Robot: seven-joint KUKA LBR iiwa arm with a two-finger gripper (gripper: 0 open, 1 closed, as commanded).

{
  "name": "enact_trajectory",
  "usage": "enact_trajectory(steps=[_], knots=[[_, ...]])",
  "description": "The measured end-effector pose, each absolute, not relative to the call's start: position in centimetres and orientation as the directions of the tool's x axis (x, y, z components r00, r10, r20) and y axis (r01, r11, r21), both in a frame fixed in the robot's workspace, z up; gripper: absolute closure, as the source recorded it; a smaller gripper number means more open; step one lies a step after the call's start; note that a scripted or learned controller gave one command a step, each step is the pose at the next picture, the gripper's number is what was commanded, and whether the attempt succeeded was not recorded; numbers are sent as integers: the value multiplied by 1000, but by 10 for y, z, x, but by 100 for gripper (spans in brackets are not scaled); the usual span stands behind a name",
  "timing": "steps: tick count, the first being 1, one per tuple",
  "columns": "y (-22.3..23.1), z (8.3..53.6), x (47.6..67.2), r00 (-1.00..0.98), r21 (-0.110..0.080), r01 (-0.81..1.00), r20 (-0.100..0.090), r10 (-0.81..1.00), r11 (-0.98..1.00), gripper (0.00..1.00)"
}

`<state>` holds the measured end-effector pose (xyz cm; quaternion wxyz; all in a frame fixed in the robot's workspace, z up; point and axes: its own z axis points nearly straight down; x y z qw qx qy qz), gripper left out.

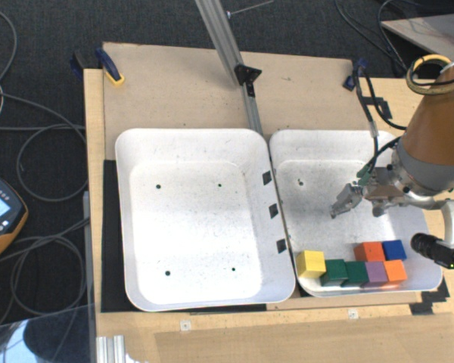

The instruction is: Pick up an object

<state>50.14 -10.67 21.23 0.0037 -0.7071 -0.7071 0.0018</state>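
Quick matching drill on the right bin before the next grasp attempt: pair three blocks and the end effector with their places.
Things:
1. yellow block
2. blue block
3. purple block
4. end effector

Places:
A. above the blocks, over mid-bin
B. leftmost in the cluster
C. between green and orange, front row
D. back row, right of red-orange

Pairs: 1-B, 2-D, 3-C, 4-A

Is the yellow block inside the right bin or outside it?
Inside. The yellow block lies within the right bin's near rim, beside the green block.
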Motion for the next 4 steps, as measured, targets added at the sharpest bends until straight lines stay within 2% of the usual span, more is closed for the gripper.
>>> enact_trajectory(steps=[2,3,4], knots=[[-109,125,495,1,-7,1000,2,1000,-1,0],[-108,139,497,-1,1,1000,2,1000,1,100],[-116,199,495,-1,8,1000,-2,1000,1,100]])
